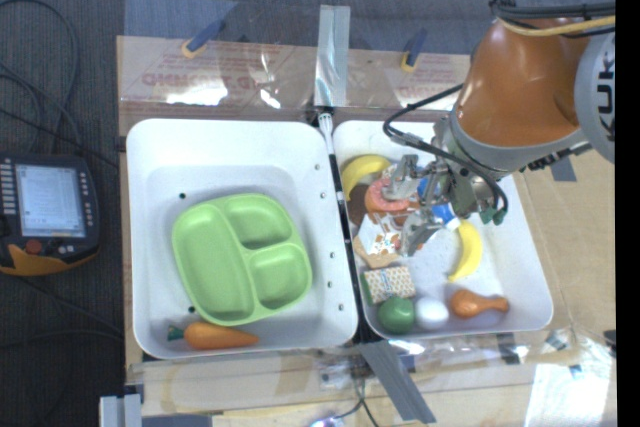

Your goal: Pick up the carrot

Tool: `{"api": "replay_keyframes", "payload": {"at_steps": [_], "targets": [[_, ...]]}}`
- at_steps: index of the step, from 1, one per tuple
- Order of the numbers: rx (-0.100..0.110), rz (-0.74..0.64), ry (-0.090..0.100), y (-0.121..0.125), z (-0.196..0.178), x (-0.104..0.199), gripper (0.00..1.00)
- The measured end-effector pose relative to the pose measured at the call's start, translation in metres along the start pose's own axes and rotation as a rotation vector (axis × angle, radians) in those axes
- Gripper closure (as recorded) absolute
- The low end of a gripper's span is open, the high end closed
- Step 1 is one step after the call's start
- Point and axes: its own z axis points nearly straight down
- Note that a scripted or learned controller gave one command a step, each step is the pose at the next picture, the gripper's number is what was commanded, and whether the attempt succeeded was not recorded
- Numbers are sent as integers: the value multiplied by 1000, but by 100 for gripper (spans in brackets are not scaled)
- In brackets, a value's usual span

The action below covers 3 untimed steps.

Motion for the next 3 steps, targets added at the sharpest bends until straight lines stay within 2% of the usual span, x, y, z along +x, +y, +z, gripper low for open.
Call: {"api": "replay_keyframes", "payload": {"at_steps": [1,2,3], "targets": [[3,-274,-2,-38,-158,-60,100],[-2,-519,6,-63,-106,-137,100],[-7,-939,8,-100,-36,-134,100]]}}
